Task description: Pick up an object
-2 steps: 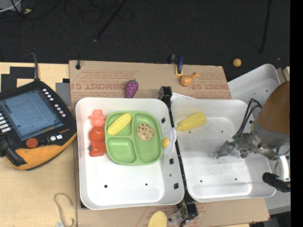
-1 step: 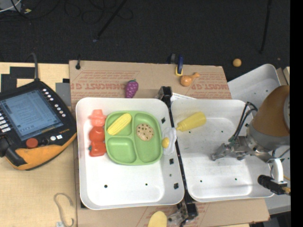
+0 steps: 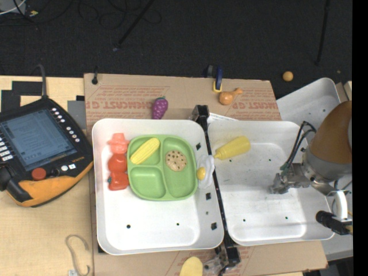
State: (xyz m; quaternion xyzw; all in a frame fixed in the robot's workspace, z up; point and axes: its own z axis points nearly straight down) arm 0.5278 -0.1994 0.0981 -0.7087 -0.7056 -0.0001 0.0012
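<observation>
From my feed the bench is evenly and brightly lit from above. The two shallow white plastic bins (image 3: 150, 234) are nearly washed out, with soft shadows along their walls. The dark carpeted floor (image 3: 172, 27) beyond the far edge stays dim. Focus is slightly soft throughout.

A dark carpet (image 3: 172, 27) is seen across the top of the frame, crossed by cables (image 3: 132, 16). A wooden bench (image 3: 40, 234) is seen at lower left.

Glossy plastic green tray (image 3: 150, 184), matt white bins (image 3: 149, 234), cardboard (image 3: 132, 96) underneath.
</observation>
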